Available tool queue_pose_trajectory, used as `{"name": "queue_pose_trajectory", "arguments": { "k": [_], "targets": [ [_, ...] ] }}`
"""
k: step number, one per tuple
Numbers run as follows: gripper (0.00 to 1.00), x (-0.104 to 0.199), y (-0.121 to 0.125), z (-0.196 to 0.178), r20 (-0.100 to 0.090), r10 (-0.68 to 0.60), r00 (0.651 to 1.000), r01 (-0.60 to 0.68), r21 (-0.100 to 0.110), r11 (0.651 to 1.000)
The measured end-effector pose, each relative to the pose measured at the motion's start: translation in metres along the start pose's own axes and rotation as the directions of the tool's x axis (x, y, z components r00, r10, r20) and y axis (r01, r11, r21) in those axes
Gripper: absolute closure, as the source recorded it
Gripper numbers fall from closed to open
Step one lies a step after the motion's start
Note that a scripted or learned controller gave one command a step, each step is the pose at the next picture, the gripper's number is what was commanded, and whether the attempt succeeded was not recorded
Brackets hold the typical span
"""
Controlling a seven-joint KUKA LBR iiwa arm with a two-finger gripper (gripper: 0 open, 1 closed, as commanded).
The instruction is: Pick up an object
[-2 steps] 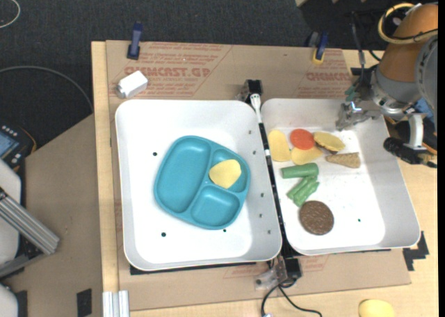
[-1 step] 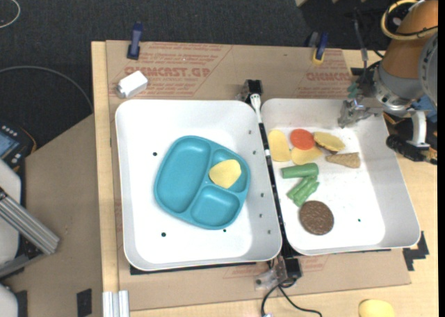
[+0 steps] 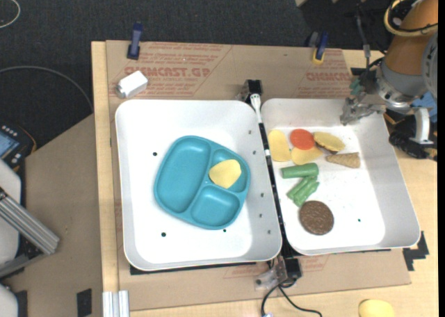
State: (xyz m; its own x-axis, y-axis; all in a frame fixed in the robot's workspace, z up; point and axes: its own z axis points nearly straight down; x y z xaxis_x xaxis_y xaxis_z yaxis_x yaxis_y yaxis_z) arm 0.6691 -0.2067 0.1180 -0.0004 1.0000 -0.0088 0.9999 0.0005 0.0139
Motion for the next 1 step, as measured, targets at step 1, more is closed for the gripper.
{"name": "queue_pose_trajectory", "arguments": {
  "k": [1],
  "targets": [
    [1.00, -0.0005, 0.0009, -0.0108, 0.002, 0.000, 1.000, 0.000, -0.004, 1.000]
  ]
}}
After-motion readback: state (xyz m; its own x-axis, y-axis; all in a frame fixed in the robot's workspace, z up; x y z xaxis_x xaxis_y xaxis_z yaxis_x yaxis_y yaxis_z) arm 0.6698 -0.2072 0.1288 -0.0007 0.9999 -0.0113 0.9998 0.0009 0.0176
